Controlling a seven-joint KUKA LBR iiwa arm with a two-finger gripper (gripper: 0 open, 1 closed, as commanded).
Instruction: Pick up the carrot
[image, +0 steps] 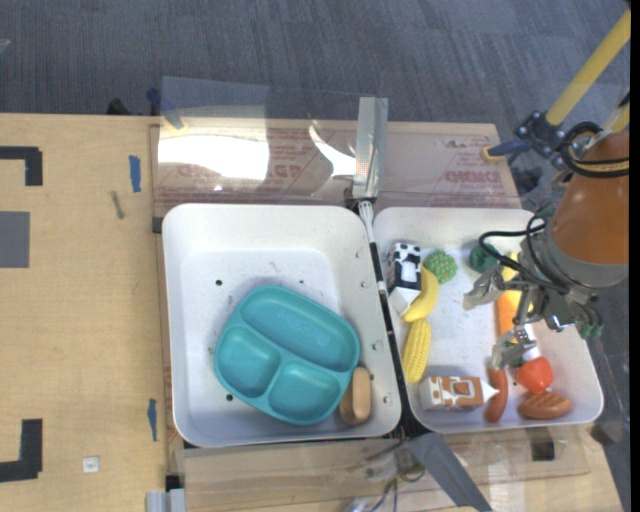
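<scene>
The carrot is a short orange piece in the right bin, toward its right side, with a dark green tuft just up-left of it. My gripper hangs over it from the grey and orange arm. One metal finger stands left of the carrot and the other lies below it near the tomato. The fingers are spread apart, open around the carrot. I cannot tell whether they touch it.
The right bin also holds a cow toy, broccoli, banana, corn, milk carton, tomato and sausages. The left bin holds a teal divided plate and a bread roll.
</scene>
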